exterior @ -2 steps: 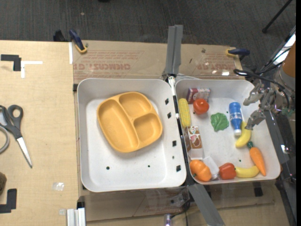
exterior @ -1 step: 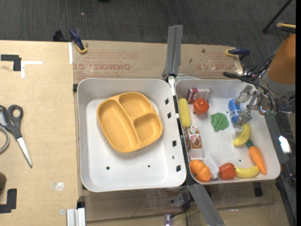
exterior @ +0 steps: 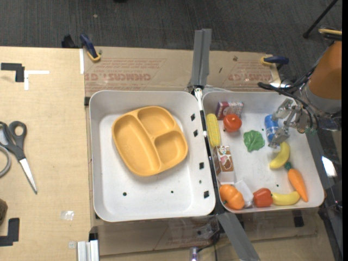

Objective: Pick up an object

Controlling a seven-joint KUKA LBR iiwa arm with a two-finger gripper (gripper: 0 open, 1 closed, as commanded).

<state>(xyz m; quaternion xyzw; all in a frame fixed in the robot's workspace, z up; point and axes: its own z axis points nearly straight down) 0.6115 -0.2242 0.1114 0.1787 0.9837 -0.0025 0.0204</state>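
My gripper [exterior: 281,130] hangs over the right side of the right bin [exterior: 259,98], with the arm's orange band at the view's right edge. A blue can [exterior: 270,125] lies right against the gripper's left side; I cannot tell whether they touch. A yellow banana [exterior: 280,155] lies just below the gripper. A green leafy piece [exterior: 253,140] is to its left. A red tomato [exterior: 232,123], a small box [exterior: 228,109] and a corn cob [exterior: 213,129] sit farther left.
At the right bin's front lie a carrot [exterior: 297,182], a second banana [exterior: 286,198], a red pepper [exterior: 262,197], an orange fruit [exterior: 232,196] and a brown carton [exterior: 224,159]. The left bin [exterior: 103,162] holds a yellow divided plate [exterior: 149,140]. Scissors [exterior: 19,151] lie on the bench.
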